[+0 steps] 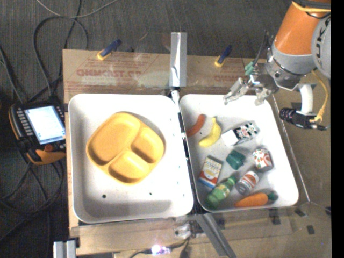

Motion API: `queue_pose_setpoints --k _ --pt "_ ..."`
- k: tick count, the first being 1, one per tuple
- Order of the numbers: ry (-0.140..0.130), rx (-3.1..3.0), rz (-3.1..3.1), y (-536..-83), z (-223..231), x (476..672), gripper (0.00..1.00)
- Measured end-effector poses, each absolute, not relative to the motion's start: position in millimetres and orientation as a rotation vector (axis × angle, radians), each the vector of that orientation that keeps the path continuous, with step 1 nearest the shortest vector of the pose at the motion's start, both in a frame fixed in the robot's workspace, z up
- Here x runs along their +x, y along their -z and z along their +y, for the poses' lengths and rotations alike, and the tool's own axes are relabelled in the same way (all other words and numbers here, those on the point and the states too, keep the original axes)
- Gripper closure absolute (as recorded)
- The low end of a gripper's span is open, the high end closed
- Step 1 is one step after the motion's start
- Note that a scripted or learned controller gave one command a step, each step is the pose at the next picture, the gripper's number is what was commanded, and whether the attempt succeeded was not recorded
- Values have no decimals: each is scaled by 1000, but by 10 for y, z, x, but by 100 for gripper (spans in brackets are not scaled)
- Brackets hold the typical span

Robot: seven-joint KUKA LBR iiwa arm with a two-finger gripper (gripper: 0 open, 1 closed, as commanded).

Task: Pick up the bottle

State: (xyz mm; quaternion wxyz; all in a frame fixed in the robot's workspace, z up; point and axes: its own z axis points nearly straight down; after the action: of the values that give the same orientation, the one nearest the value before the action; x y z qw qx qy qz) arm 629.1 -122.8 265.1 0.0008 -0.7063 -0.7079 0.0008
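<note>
**Little legible print on the bench**

The flat brown cardboard sheet (129,75) beneath the bins carries faded red lettering along its far edge; it seems to read something like "CHEMCAST", though I cannot be sure. The small printed carton (211,169), the red-patterned can (262,158) and the black-and-white box (246,131) bear labels too small to read.

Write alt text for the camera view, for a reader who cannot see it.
A robot arm's open gripper hovers over the far edge of the right white bin, holding nothing. That bin holds a green bottle near its front, plus a banana, carrot, cans and small cartons. The left bin holds a yellow divided tray.
</note>
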Motion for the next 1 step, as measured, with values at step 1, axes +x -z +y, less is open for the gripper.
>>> queue_pose_setpoints --k 1 --pt "10 -2088 -2359 -1303 -1295 5983 0"
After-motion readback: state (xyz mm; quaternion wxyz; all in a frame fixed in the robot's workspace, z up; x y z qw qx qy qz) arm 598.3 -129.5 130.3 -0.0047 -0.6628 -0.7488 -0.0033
